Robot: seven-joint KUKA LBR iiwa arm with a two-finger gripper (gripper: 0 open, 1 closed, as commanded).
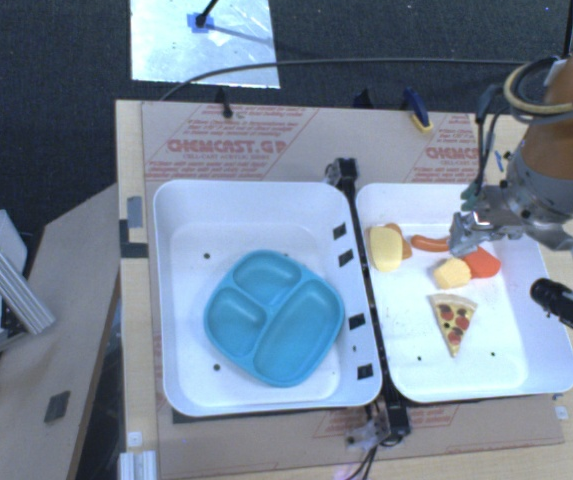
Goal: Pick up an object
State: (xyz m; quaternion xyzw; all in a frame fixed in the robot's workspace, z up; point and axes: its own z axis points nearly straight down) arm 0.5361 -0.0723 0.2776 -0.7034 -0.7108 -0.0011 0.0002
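The arm [564, 118] gets cut off by the right edge. The orange piece [483, 262] and the sausage [428, 243] are partly hidden under the end effector [469, 230], and its tips can't really be made out.

2 white bins: left bin [181, 218], right bin [526, 368]. 1 blue divided plate [274, 316] in the left. Right bin has 5 toy foods: 1 pizza slice [454, 321], 1 sausage [428, 242], 2 yellow pieces [386, 248] [452, 273], 1 orange piece [483, 262].

The arm [556, 158] reaches in from the right, its gripper [469, 230] seemingly pointing down.
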